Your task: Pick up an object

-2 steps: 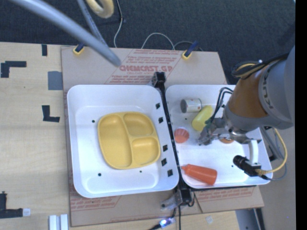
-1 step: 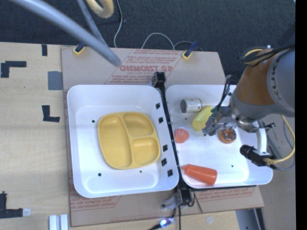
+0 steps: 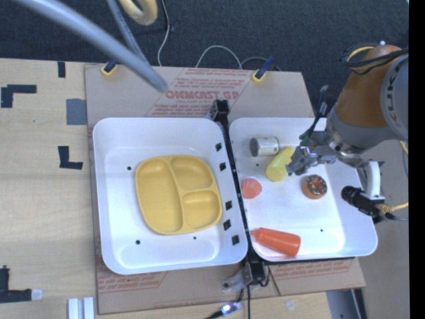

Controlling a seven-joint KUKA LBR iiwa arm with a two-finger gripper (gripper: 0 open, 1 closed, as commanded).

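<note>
The gripper [image 3: 300, 165] sits low over the right bin [image 3: 332, 241], at the end of the grey arm [image 3: 372, 111] with its orange band, which comes in from the right side. Its dark tip is right at the right end of a yellow banana-like toy [image 3: 279, 164], which lies tilted in the upper middle of that bin. Whether the tip actually touches the yellow piece cannot be told, and the view does not settle how wide the gripper stands or whether anything is caught in it.

Just beside the gripper, below and slightly right of it, lies a small round brown donut-like toy [image 3: 315, 187] with a speckled top. To the gripper's upper left, just beyond the yellow piece, a small silver can [image 3: 264, 145] lies on its side. Lower left of the gripper, near the bin's dividing wall, is a flat pinkish-orange disc [image 3: 251, 189]. Further below, near the bin's front edge, an orange carrot-shaped toy [image 3: 277, 241] lies on its side, well apart from the gripper.

Far to the gripper's left, across the black clips joining the bins, the left bin [image 3: 113, 244] holds a yellow divided plate [image 3: 178, 193] with three compartments. Both bins rest on a cardboard sheet [image 3: 199, 88] printed with red lettering.
</note>
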